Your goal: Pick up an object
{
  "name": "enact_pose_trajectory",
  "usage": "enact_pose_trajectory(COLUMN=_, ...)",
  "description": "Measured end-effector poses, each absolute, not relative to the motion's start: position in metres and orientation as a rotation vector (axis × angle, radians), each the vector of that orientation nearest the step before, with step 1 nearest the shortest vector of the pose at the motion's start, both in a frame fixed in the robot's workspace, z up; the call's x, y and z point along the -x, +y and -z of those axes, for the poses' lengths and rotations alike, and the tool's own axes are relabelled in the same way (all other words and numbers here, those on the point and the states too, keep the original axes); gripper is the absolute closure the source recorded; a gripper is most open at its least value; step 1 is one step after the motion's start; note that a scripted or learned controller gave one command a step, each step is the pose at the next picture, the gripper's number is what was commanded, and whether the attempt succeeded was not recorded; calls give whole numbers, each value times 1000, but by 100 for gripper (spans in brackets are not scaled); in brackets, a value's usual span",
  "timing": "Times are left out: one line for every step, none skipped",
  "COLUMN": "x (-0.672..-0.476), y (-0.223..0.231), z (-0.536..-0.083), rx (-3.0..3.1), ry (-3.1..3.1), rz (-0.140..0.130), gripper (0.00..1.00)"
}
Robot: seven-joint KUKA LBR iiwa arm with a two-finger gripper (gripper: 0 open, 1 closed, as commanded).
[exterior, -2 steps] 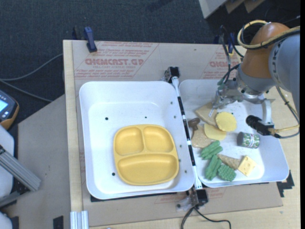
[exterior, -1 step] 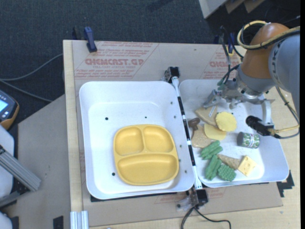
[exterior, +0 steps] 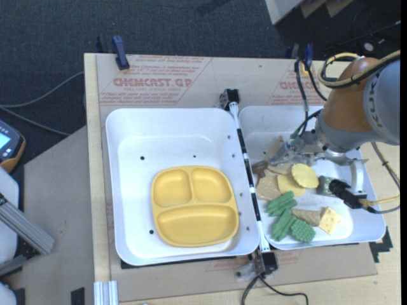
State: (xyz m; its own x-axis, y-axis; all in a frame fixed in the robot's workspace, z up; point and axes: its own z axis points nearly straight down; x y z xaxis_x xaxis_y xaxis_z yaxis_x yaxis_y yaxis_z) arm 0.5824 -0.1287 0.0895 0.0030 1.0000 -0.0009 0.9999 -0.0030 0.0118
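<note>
I see two bins (exterior: 127, 145) of smooth, glossy white plastic, a matt yellow plastic tray (exterior: 193, 205), a bench (exterior: 159, 81) surfaced in printed brown cardboard, and dark carpet (exterior: 51, 18).

The arm (exterior: 381, 103) was grey with a broad orange band (exterior: 346, 100) above the wrist, and black and yellow cables looped beside it.

A divided plate (exterior: 194, 206) lies in the left bin (exterior: 127, 132); food pieces (exterior: 289, 216) fill the right bin (exterior: 254, 121).
</note>
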Motion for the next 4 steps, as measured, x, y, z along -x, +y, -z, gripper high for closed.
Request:
enact_pose_trajectory(x=-640, y=-97, z=-89, rx=-2210, ry=2221, rz=-9, gripper=0)
enact_pose_trajectory(x=-588, y=-155, z=-90, rx=-2224, ry=2211, rz=-9, gripper=0)
enact_pose_trajectory(x=-538, y=-134, z=-89, rx=-2218, ry=2210, rz=-10, gripper=0)
enact_pose_trajectory(x=-546, y=-188, z=-132, rx=-2220, ry=2213, rz=-2, gripper=0)
